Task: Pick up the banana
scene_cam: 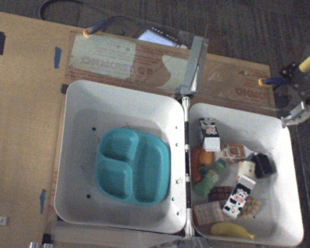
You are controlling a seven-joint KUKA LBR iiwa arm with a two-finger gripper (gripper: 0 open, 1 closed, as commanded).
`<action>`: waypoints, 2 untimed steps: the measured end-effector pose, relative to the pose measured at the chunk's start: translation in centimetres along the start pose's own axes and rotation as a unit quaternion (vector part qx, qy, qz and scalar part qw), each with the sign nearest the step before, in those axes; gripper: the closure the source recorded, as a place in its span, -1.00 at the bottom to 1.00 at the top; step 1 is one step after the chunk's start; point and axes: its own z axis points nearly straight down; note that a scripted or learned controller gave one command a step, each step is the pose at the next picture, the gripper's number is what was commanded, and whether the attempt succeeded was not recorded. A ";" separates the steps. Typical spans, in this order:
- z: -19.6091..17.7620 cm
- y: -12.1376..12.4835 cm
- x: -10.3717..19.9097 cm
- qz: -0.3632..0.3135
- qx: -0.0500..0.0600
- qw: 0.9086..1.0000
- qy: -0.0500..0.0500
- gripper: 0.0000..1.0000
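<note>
Banana [232, 230] at right bin's [292, 174] near edge | fingers [306, 115] beyond far-right corner, spread unclear

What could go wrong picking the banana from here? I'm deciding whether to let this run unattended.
Two risks, as I judge them. The banana lies against the right bin's near wall, so the gripper may strike the rim on its way down. The milk carton and a flat packet sit close beside the banana, so a slightly offset grasp could catch or shove them instead.

A wooden bench [12, 125] bears two white bins [87, 102], apparently touching
</note>
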 end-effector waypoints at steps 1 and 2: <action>-16.1 -1.1 -0.2 0.105 -0.001 0.994 -0.001 -1.00; -17.2 -0.9 0.0 0.103 -0.003 0.995 -0.002 1.00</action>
